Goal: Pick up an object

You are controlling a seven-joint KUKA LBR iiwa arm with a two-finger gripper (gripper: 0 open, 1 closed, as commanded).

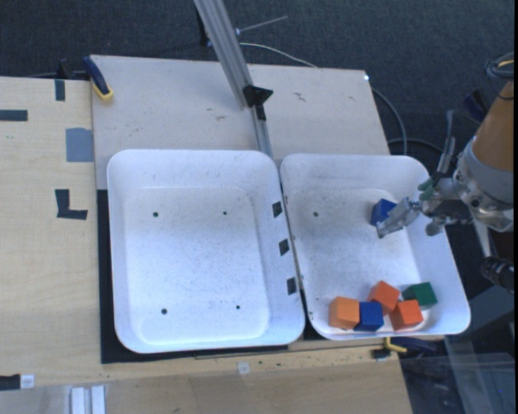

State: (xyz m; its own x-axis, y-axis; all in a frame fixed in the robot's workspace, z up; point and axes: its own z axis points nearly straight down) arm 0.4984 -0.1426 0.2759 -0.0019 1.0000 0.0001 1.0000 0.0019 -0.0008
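Observation:
My gripper (414,222) hangs over the right side of the right bin (328,179), with its two fingers spread apart and nothing between them. A blue block (382,209) lies just left of the left finger (396,219), close against its outer side. Whether they touch I cannot tell. Several more blocks cluster in the bin's near right corner: an orange one (345,311), a small blue one (371,316), two orange-red ones (384,294) (406,315) and a green one (423,294).
The left bin (190,166) sits beside the right one, and a row of black clips (284,247) runs between them. A metal rail (229,46) slants in from the top, ending at a black bracket behind the bins.

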